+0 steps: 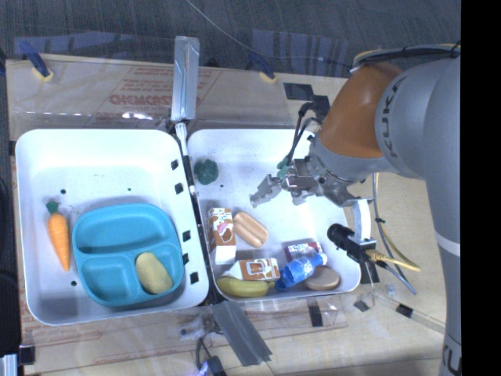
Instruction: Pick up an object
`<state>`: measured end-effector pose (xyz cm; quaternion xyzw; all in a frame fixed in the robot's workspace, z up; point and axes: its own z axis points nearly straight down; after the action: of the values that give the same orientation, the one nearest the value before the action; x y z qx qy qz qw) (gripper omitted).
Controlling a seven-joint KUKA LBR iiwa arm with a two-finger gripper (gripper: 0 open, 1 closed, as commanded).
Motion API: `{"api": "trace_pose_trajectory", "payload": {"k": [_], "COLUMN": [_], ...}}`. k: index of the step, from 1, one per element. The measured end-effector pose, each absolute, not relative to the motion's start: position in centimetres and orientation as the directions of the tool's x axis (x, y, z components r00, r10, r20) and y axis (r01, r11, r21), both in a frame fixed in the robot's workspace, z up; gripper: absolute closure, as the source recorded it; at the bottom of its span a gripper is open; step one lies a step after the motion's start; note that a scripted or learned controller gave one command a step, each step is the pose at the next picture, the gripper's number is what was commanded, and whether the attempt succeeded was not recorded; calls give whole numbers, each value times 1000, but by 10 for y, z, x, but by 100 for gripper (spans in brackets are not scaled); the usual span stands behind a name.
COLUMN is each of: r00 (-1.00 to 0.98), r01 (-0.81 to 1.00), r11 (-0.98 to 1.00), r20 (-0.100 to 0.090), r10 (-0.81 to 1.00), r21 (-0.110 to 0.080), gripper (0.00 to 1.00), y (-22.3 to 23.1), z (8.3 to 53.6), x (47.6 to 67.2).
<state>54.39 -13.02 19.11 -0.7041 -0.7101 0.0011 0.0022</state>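
Nearest, along the front wall of the right bin (356, 280), lies a row of small things: a yellow banana (243, 287) at the left, a small printed carton (260, 269) just above it, a blue bottle (301, 269) lying tilted, and a brown round piece (322, 280) at the right end. A dark red packet (302, 250) sits just behind the bottle. In the left bin (31, 210), a blue divided tray (117, 249) holds a yellowish potato (154, 272) in its front right compartment, and an orange carrot (59, 237) lies on the bin floor beside the tray's left edge.

Further back in the right bin, a tall carton (222, 234) lies close to the dividing wall, with a pinkish sausage-shaped piece (250, 229) just beside it. Above these hangs the gripper (270, 189), its fingers pointing left over bare bin floor with nothing visible between them; whether they are spread or closed I cannot tell. A dark green ball (207, 171) rests near the divider, well apart from the gripper. The grey arm (407, 131) with its orange band reaches in from the right.
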Motion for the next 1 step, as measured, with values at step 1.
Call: {"api": "trace_pose_trajectory", "payload": {"k": [1], "r00": [-221], "r01": [975], "r11": [221], "r20": [-1], "r10": [975], "r21": [4], "gripper": [0], "y": [-129], "z": [111], "x": [536]}}
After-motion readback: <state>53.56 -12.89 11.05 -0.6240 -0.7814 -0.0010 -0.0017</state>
